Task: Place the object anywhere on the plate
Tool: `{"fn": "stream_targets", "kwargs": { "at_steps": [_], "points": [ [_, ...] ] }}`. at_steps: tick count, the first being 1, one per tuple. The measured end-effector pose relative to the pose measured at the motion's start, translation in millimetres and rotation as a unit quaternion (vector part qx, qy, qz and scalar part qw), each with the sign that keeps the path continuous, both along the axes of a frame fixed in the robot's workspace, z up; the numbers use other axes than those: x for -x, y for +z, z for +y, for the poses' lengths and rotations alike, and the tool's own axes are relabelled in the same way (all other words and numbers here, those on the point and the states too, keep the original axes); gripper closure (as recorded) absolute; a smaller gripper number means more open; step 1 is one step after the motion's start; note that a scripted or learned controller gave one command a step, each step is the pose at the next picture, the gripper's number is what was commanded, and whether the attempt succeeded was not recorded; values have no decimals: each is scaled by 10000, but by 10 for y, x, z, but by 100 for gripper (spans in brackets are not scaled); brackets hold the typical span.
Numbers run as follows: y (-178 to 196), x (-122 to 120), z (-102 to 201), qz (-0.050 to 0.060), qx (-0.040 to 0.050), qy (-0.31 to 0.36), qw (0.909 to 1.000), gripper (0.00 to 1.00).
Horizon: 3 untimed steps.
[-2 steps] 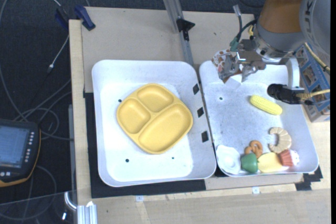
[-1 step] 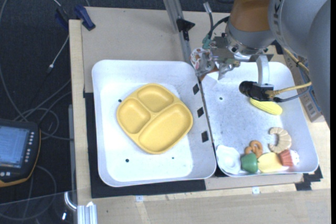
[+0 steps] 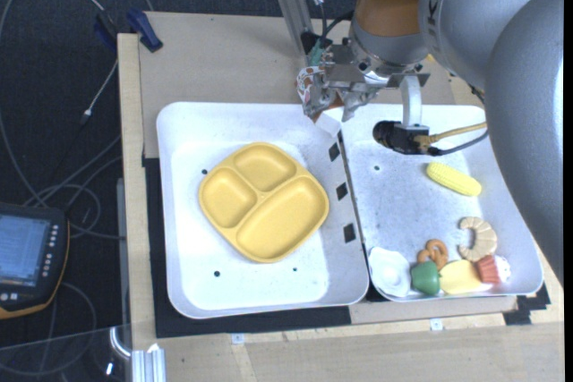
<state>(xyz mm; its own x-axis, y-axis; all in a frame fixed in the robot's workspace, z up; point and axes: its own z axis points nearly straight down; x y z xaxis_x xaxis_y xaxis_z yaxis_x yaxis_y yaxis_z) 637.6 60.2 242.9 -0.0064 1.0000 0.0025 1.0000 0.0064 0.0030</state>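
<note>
The yellow plate (image 3: 262, 201), divided into three compartments, lies in the middle of the left bin (image 3: 179, 192) with nothing on it. My gripper (image 3: 329, 99) hangs over the far edge of the bins, near the wall between them, beyond the plate's far right rim. A small object (image 3: 311, 87), mottled red and white with a bit of teal, sits at the left side of the fingers and is raised off the bench; the gripper looks shut on it.
The right bin (image 3: 394, 192) holds a yellow corn cob (image 3: 454, 179) near its middle. A cluster at its near edge includes a shrimp-like piece (image 3: 477, 235), a pretzel (image 3: 432, 251), a green piece (image 3: 426, 278) and a white piece (image 3: 388, 267).
</note>
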Motion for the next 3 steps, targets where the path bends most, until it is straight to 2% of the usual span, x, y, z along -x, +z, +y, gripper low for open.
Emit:
{"fn": "stream_targets", "kwargs": {
  "at_steps": [2,3],
  "points": [
    [-125,-384,1072,-1,1,-4,10000,100],
    [-120,-380,1034,10,15,-25,10000,0]
  ]
}}
